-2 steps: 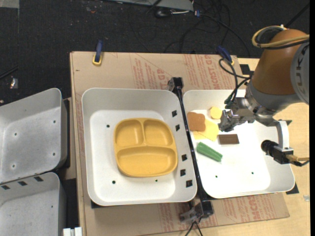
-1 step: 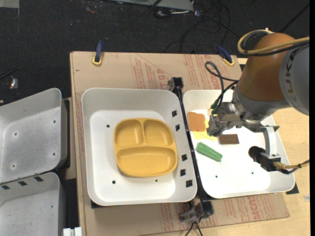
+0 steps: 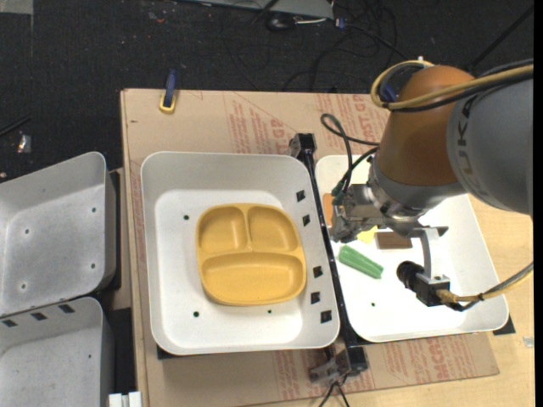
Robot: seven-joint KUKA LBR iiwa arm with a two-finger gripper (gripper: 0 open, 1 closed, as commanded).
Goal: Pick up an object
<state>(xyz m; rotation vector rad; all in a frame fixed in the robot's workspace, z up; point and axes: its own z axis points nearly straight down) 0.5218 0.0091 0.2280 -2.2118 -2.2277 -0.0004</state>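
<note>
My gripper [image 3: 350,225] hangs low over the left part of the right bin [image 3: 475,312], under the orange wrist band. Just below it lies a green cylinder-like piece [image 3: 361,263] on the bin floor. A small brown block [image 3: 393,241] sits to the gripper's right, with a pale yellow scrap [image 3: 366,236] beside it. An orange bit [image 3: 327,213] shows at the bin's left wall, partly hidden by the gripper body. Nothing is visibly held.
The left bin [image 3: 170,312] holds a yellow divided plate [image 3: 251,254]. A black divider with clips [image 3: 321,253] runs between the bins. A black cable fitting [image 3: 422,282] hangs from the arm over the right bin. Grey trays [image 3: 51,227] lie far left.
</note>
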